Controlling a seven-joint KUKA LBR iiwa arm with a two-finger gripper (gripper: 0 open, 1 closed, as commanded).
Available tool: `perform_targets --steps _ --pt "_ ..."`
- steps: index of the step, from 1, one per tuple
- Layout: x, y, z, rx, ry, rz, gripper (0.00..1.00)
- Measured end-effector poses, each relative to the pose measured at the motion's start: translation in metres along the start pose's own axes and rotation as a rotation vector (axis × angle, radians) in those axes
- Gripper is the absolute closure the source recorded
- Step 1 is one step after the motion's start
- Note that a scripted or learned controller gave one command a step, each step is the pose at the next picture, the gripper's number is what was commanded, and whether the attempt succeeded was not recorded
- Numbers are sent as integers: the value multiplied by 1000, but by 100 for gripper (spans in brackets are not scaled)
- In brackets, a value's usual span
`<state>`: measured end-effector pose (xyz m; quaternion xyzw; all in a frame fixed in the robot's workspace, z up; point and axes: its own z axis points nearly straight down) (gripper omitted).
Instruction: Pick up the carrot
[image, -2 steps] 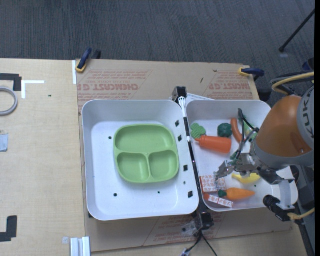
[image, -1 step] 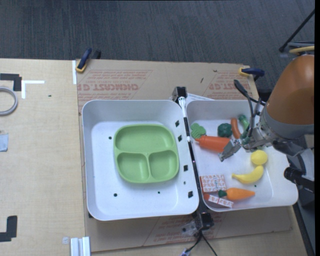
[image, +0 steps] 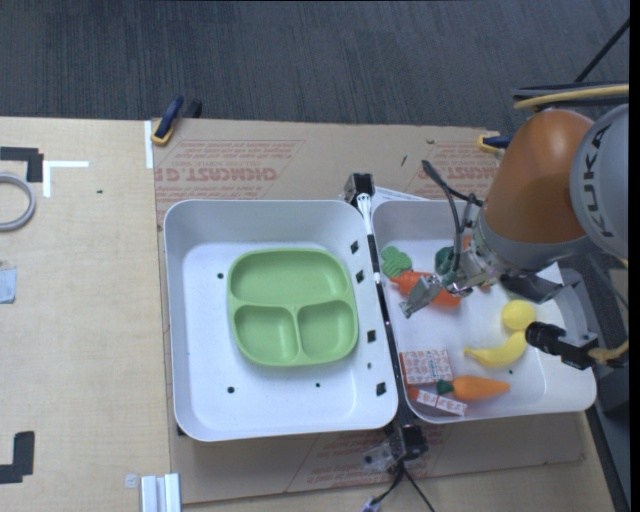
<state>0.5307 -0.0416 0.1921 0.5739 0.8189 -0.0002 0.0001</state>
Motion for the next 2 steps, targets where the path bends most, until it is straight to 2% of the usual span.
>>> perform_targets --steps 1,2 --pt "-17 -59 0 -1 0 -343 0" --pt "29 -36 0 -1 0 -331 0"
